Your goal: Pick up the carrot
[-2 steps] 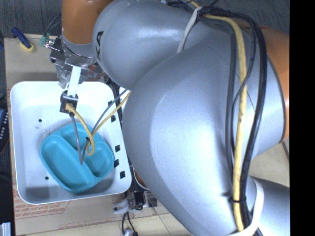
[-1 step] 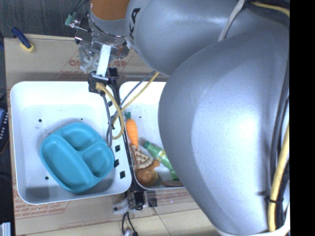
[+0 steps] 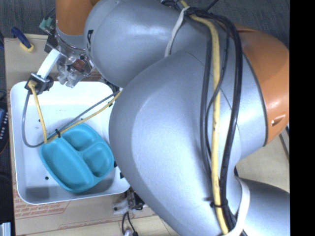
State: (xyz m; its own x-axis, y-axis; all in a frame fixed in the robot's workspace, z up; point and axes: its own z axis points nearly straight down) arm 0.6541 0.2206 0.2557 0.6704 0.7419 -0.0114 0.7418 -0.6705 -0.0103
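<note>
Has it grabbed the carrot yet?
Nothing looks done. The arm looms over the bench, its gripper at the white bin's far edge. The blue divided tray holds no carrot in its visible sections. Finding and lifting the carrot remains.

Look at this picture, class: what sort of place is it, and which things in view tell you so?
Probably a robotics lab or test bench. A big grey arm with cables fills most of the view above a shallow white bin holding a blue divided tray.
</note>
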